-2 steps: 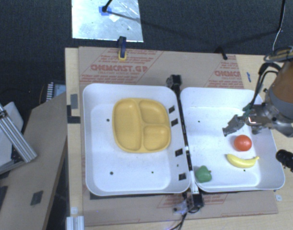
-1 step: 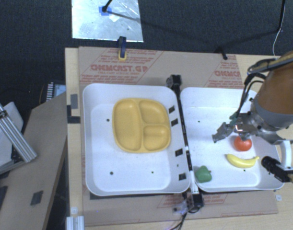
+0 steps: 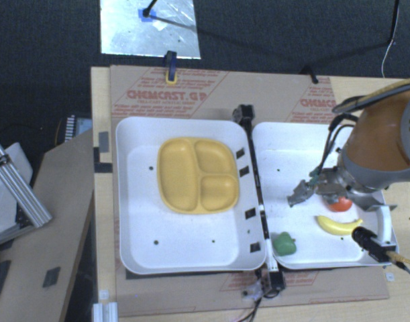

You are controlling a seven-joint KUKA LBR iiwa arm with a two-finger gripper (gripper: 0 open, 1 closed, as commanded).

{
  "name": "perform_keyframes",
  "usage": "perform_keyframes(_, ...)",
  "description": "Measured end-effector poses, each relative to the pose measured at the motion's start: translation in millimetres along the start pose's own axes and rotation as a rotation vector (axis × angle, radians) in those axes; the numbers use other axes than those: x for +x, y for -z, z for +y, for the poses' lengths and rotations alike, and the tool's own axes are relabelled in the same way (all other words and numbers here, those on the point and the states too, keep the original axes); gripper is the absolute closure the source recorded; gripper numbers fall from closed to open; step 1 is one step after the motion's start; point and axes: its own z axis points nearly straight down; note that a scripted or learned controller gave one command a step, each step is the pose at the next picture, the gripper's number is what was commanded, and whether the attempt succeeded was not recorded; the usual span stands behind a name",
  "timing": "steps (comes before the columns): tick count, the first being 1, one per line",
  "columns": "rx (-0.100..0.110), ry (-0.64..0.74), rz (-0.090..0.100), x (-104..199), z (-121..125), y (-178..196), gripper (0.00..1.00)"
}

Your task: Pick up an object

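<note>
Although the task names no particular object, the closest candidate is the tomato [image 3: 339,204], a small red-orange round thing lying in the right bin [image 3: 285,159], just behind the hand [image 3: 300,194] and partly covered by the wrist. It looks smooth and a little shiny, and only its lower part is visible. Just below it, a bit further from the hand, lies a yellow banana [image 3: 337,225], curved, with a dark tip. A green pepper [image 3: 284,244] sits near the front corner of the same bin, below the hand.

The hand is low over the white floor of the bin, pointing to the left, and nothing is seen between its fingers. Whether they are spread or closed I cannot tell, because the shape is small and blurred. So, in my judgement, the picking is not yet done: all three objects rest in the bin and the grasp and the lift remain.

Far to the left of the hand, the other bin [image 3: 134,180] holds a yellow divided plate [image 3: 196,174].
</note>
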Motion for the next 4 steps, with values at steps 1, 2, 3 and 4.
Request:
perform_keyframes(1,0.001,-0.001,-0.001,-10.1,1.4,-51.2,0.0)
perform_keyframes(2,-0.005,0.0,-0.001,-9.9,3.2,-38.3,1.0)
perform_keyframes(3,-0.01,0.004,-0.002,-2.8,5.9,7.4,1.0)
perform_keyframes(4,-0.011,0.005,-0.002,5.3,13.8,64.3,1.0)
